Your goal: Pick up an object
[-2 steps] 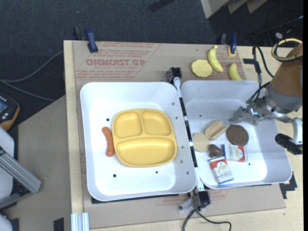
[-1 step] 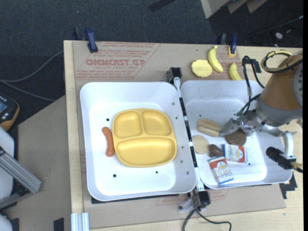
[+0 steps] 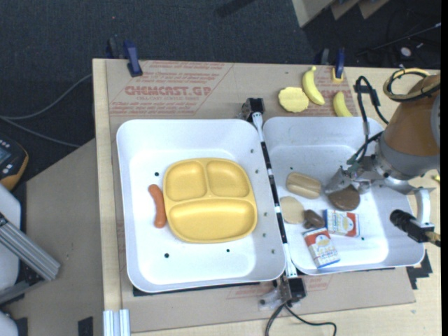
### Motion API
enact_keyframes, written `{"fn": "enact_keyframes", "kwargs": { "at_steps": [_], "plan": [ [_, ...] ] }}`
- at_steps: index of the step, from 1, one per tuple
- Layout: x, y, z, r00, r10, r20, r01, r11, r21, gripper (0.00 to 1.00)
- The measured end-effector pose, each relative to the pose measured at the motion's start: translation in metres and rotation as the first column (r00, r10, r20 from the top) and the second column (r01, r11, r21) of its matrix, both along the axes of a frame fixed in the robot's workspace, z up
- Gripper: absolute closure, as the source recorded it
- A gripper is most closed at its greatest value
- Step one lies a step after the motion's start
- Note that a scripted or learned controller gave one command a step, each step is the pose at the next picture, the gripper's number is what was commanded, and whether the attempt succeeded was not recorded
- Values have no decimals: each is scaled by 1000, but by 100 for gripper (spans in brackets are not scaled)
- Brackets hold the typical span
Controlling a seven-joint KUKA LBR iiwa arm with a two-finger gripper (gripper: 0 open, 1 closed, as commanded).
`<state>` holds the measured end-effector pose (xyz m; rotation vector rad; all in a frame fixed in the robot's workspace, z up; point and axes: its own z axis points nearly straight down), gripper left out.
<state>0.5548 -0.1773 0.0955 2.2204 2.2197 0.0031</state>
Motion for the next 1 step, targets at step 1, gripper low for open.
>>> {"fn": "enact_keyframes", "kwargs": {
  "at_steps": [1],
  "plan": [
    [24, 99, 95, 1000, 12, 9, -12, 1000, 2, 100]
  ]
}}
